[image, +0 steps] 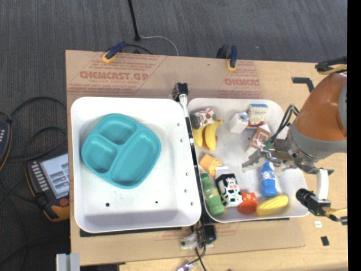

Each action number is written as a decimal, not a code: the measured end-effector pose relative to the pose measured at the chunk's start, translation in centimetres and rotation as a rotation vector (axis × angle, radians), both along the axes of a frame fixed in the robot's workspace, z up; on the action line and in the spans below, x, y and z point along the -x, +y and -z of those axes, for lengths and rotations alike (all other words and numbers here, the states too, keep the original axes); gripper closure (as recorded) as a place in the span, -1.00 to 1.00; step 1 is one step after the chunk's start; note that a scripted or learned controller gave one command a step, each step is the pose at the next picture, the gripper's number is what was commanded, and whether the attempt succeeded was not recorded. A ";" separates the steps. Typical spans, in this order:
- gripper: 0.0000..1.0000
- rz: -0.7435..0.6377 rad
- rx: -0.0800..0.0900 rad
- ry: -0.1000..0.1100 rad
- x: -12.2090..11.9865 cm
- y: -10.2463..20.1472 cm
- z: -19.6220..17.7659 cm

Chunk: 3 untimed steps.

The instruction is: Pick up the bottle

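A blue bottle [267, 180] with a white label lies in the right bin [237, 107], near its right wall. A green bottle [210, 192] lies along the same bin's left wall. My gripper [269, 160] hangs right over the blue bottle's upper end, open, with one finger [252, 160] spread to the left and the other to the right. The bottle's neck sits just below the gap between them and still rests on the bin floor. The orange-banded wrist [322, 117] hides the bin's right edge.
The right bin also holds a banana [211, 135], small cartons [258, 114], a cow-print box [228, 188], a red toy [247, 203] and a yellow corn-like toy [272, 204]. The left bin [90, 208] holds a teal divided plate [120, 149].
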<state>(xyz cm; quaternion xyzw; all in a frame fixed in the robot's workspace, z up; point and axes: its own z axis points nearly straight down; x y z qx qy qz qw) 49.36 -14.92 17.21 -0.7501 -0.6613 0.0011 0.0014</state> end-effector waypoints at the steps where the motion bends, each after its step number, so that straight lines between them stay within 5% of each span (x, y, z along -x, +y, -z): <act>1: -1.00 0.119 0.000 -0.002 -2.4 -1.9 6.4; 2: -1.00 0.244 0.008 -0.014 -1.4 0.9 8.3; 3: 1.00 0.243 0.003 -0.017 -1.6 1.1 7.1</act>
